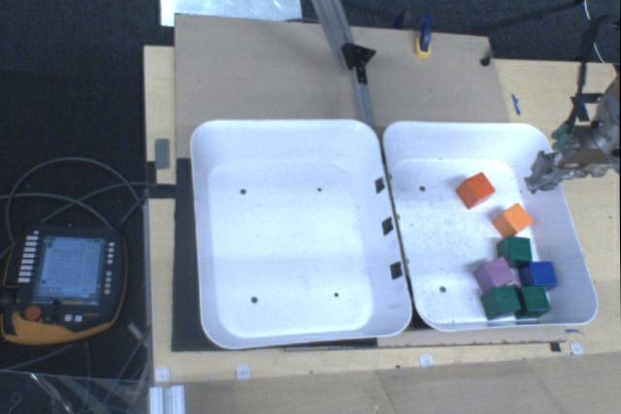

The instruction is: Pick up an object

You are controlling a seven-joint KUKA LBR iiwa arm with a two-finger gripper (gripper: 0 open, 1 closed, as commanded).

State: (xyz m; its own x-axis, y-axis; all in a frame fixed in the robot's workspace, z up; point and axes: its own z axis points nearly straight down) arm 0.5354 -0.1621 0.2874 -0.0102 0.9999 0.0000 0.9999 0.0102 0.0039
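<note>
The step in hand looks like the approach: nothing is being lifted yet. The gripper [545, 175] is hanging at the far right rim of the right bin [427, 208], and whether it is open or closed is too small to tell; nothing is showing in it. The blocks are lying in that bin, to its left and below it: the orange block [475, 190] nearest, a lighter orange block [511, 219] below that, then a cluster of green, purple and blue blocks [516, 278] further down, touching one another. Next it probably needs to be moving inward over the lone orange block and descending. The left bin [286, 228] is sitting well to its left on the cardboard-covered bench [262, 63]; a handheld control unit [63, 281] is resting furthest left, on dark carpet [78, 34].
</note>
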